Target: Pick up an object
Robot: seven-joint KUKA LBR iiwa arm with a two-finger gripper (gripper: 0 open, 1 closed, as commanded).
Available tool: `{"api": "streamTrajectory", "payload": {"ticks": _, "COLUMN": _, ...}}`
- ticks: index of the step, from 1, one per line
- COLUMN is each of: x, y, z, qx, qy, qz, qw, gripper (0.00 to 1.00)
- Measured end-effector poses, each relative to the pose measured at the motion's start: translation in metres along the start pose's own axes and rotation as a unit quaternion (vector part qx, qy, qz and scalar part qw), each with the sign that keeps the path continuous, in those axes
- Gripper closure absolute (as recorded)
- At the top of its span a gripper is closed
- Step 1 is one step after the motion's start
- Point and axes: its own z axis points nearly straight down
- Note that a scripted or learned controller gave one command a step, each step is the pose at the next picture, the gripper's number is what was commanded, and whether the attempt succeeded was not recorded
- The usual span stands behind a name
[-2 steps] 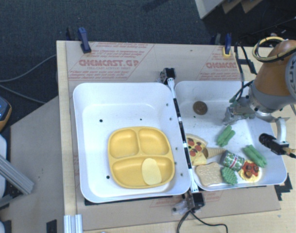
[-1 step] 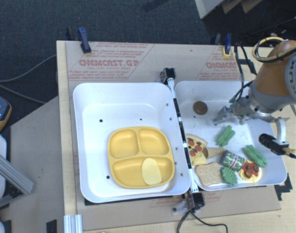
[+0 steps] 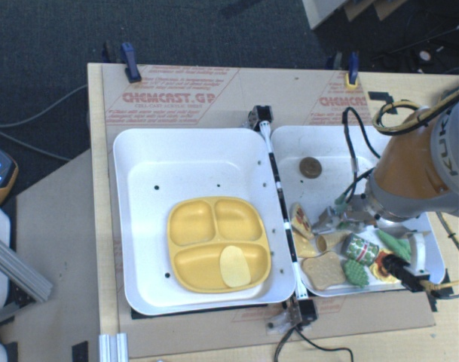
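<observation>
My arm (image 3: 440,138) is a smooth, rounded grey housing. An orange band (image 3: 406,164) wraps it above the wrist, shading to brownish orange at the edges. Below the band sits a grey cylindrical wrist section (image 3: 399,202). Black cables (image 3: 357,138) loop along the housing, with a yellowish cable coil (image 3: 395,115) near the top. My gripper (image 3: 336,216) is dull metallic grey.

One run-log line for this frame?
arm: over right bin | gripper: low among toy food, grasp unclear | left bin: yellow tray with pale disc
</observation>
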Motion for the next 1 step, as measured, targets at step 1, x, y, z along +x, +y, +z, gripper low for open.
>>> {"api": "streamTrajectory", "payload": {"ticks": 1, "x": -0.0269, "y": -0.0344, "z": -0.0009, "qx": -0.002, "qy": -0.002, "qz": 0.002, "qw": 1.0, "gripper": 0.0}}
